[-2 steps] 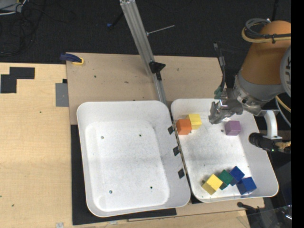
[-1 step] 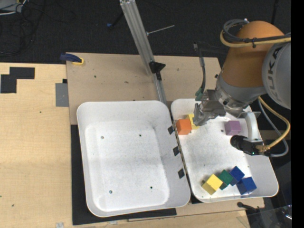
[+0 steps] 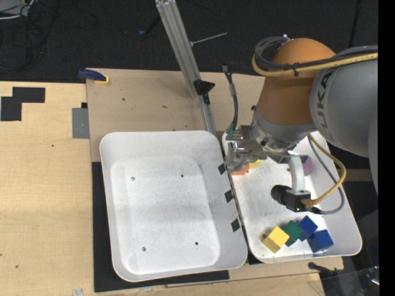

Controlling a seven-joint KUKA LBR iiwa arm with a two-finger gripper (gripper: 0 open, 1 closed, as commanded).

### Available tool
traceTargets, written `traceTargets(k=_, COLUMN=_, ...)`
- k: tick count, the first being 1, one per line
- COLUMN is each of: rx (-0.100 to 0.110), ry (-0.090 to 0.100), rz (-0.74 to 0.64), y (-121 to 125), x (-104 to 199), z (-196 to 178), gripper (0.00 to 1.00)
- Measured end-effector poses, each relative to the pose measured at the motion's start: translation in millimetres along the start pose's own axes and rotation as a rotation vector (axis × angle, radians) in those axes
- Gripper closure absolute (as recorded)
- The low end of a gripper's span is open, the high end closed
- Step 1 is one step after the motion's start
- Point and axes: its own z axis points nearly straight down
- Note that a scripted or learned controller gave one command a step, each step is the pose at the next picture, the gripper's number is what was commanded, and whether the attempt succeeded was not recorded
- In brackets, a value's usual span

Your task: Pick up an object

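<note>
Over right bin (image 3: 345, 242), arm (image 3: 296, 97) reaches down, hand (image 3: 242, 154) near its left wall.

Yellow block (image 3: 276, 238), green block (image 3: 294, 232), two blue blocks (image 3: 314, 233) clustered in rt bin's near corner.

You are looking at two shallow white plastic bins: the left bin (image 3: 163, 205) has a smooth, faintly satin floor dusted with grey scuffing, and the right bin (image 3: 345, 236) shows the same smooth white plastic at its rim. The bench top of pale wood (image 3: 43, 184) looks matt and finely grained, like raw plywood. The slanted silver aluminium rail (image 3: 179, 42) has a brushed metal sheen. The arm's grey casing (image 3: 349, 103) reads as smooth painted metal or plastic, you cannot tell which, and its orange band (image 3: 293, 97) is glossy. The yellow block (image 3: 276, 238), green block (image 3: 294, 232) and blue blocks (image 3: 315, 233) look matt and smooth.
</note>
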Motion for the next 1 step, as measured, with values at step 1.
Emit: traceTargets(k=1, rx=-0.003, ry=0.000, rz=0.000, y=0.0, x=53.3, z=-1.4, gripper=1.00)
